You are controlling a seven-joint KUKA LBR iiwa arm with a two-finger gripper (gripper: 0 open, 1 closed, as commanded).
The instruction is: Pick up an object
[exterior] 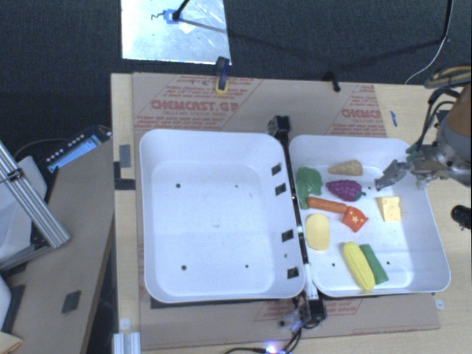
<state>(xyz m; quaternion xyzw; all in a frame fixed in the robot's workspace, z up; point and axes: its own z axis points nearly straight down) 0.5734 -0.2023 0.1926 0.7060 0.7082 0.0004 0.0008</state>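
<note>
Two bins: shallow white plastic trays side by side on a brown cardboard-covered bench (pixel 243 94), joined along a dark hinge strip with black clips.
Far left: a slanted aluminium rail (pixel 26 198) and a dark handheld controller with a blue screen (pixel 74 147), both off the bench.
Top left: a shiny square metal sheet (pixel 175 21) on the dark floor, beyond the bench.
Bench top edge: a small yellow and blue clamp (pixel 221 76) gripping the cardboard.
Left bin (pixel 158 271): bare white floor with a few small dark dots.
Right bin (pixel 435 271): holds all the toy food.
Green leafy toy vegetable (pixel 307 179): at the right bin's left wall, near the hinge.
Orange toy carrot (pixel 327 205): lies flat just below the green vegetable, pointing right.
Pale yellow rounded toy (pixel 318 231): below the carrot, just beside it.
Tan bread-shaped toy (pixel 345 168): toward the bin's back, above the grapes.
Purple toy grape cluster (pixel 344 190): centre of the bin, just above the carrot's right end.
Red toy piece with a yellow star (pixel 355 218): at the carrot's right end.
Yellow toy corn cob (pixel 358 265): near the front wall, lying at a slant.
Green toy stick (pixel 374 264): touching the corn's right side, parallel to it.
Yellow toy cheese wedge (pixel 390 209): right of the red piece, apart from it.
Grey two-finger gripper (pixel 389 175): over the right bin, above the cheese wedge and right of the grapes, touching no toy.
Jaws: cannot tell whether they stand apart or together.
</note>
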